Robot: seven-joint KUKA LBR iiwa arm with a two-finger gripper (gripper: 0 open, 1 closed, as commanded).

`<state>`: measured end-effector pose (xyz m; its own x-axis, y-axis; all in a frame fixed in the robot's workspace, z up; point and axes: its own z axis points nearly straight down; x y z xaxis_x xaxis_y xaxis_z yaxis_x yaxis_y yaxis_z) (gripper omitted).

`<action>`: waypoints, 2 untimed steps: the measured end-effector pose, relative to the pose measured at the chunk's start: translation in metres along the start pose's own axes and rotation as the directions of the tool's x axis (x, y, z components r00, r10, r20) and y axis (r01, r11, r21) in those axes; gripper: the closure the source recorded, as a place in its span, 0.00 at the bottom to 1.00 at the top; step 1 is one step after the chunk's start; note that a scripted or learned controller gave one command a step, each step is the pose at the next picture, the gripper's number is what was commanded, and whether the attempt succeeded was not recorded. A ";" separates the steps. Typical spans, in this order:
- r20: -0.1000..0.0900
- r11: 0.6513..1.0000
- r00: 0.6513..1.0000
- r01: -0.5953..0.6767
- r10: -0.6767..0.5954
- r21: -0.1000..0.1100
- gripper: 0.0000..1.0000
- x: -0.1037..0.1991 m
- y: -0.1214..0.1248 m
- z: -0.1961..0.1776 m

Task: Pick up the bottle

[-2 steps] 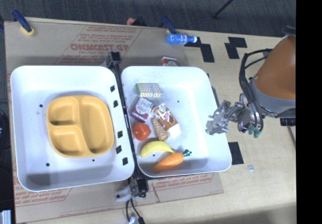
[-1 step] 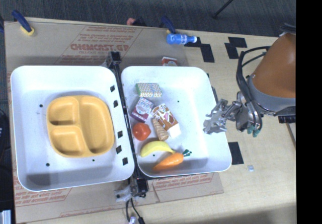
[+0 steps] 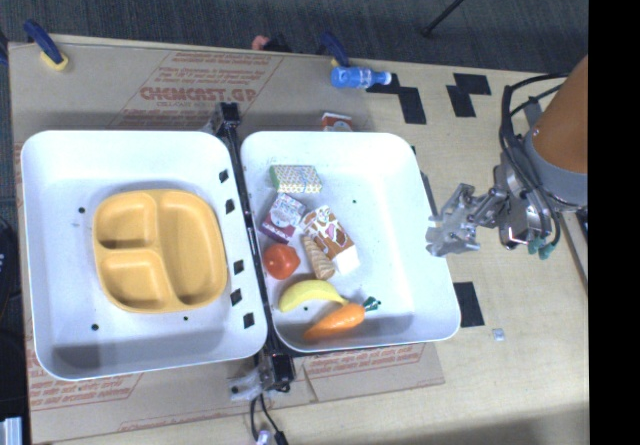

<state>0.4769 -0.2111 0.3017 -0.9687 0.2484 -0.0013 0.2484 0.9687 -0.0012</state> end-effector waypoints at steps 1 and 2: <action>-0.003 0.965 0.965 0.263 -0.263 -0.002 1.00 0.000 0.000 0.050; 0.000 0.963 0.963 0.269 -0.269 0.000 1.00 -0.002 0.001 0.006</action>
<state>0.4791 -0.2110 0.2959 -0.9998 -0.0210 -0.0006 -0.0210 0.9998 -0.0016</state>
